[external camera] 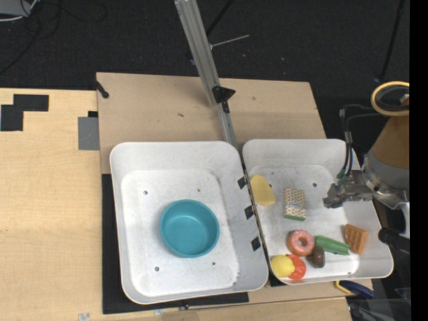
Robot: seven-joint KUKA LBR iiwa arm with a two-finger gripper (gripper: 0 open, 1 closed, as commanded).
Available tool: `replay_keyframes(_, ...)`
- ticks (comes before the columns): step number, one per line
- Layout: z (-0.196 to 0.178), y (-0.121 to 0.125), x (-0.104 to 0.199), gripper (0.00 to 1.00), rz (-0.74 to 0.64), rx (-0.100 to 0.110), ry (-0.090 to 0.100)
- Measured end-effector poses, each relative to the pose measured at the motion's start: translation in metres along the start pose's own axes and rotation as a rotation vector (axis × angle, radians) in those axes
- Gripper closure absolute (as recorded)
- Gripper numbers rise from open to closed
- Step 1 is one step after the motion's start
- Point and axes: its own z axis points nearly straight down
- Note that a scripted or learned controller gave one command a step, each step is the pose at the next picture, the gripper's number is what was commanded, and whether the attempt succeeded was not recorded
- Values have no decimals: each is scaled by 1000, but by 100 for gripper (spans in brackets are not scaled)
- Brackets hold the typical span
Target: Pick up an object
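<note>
Camera view: gripper (332, 199) hangs over the right bin (314, 154), fingers' state unclear; nearest pick, the checkered block (294, 202), lies just to its left, long axis upright.

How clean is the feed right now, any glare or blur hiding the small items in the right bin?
Camera view: lighting is even, with no strong glare on the right bin; the small items are soft but separable by colour, e.g. the pink donut and green piece. Camera view: the end effector is dark and slightly blurred against the white, so its detail is unreadable.
</note>
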Motion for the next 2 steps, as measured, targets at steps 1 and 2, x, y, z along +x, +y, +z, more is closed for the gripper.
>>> replay_keyframes(1,-62,4,0,100,0,-2,0)
replay_keyframes(2,-99,5,0,100,0,1,0)
